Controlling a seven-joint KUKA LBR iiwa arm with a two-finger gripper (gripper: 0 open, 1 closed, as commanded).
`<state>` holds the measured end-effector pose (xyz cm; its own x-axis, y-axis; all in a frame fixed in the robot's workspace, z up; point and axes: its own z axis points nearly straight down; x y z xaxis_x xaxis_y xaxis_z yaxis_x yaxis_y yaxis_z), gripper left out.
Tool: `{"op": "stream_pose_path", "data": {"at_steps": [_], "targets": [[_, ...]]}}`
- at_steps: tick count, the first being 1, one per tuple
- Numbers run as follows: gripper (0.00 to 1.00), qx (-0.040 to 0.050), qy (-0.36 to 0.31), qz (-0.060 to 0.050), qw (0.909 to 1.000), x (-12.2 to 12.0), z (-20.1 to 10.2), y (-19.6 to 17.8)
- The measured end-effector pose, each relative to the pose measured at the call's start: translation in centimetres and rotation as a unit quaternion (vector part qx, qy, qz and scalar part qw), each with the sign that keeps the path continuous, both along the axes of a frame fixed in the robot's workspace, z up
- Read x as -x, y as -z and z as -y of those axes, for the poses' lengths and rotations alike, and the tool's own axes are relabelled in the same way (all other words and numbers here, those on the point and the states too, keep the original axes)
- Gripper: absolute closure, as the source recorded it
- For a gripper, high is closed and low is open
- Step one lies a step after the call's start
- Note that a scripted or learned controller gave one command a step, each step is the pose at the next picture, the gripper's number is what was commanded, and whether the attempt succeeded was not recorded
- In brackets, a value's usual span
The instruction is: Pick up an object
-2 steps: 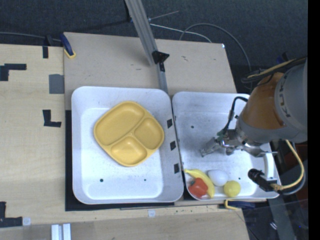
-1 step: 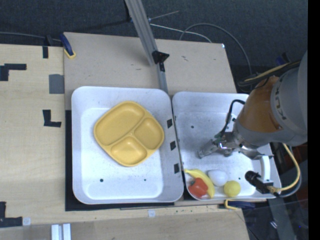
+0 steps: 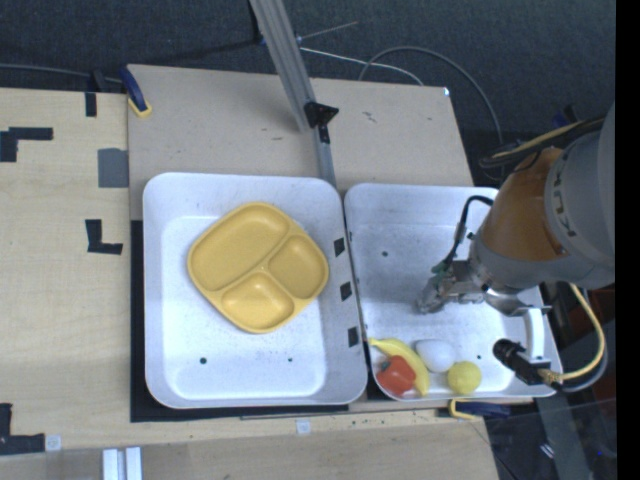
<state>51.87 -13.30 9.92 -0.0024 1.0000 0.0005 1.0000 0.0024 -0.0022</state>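
Down in the right bin (image 3: pixel 400 218) now, gripper (image 3: pixel 437 298) low over the white floor, roughly mid-bin, toward the right wall. Fingers too small and too shadowed to read: cannot tell whether spread or closed, and nothing visible between them. Grey arm with its orange band (image 3: pixel 525 203) reaching in from the right edge, cable looping above the wrist.

Objects bunched along the near edge of that bin, near the gripper but apart from it: yellow banana (image 3: pixel 408 356) by the near left corner, red piece (image 3: pixel 397 374) tucked against it, white egg-shaped object (image 3: pixel 434 353) just beside, yellow ball (image 3: pixel 463 376) further right along the same edge.

Over in the left bin (image 3: pixel 160 268), yellow divided plate (image 3: pixel 258 266) lying flat, around the middle, leaning toward the far edge, three compartments facing up.
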Motion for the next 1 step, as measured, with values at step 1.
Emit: {"op": "stream_pose_path", "data": {"at_steps": [1], "targets": [[1.0, 0.0009, 0.001, 0.003, 1.0, -0.01, 0.98, -5.65]]}}
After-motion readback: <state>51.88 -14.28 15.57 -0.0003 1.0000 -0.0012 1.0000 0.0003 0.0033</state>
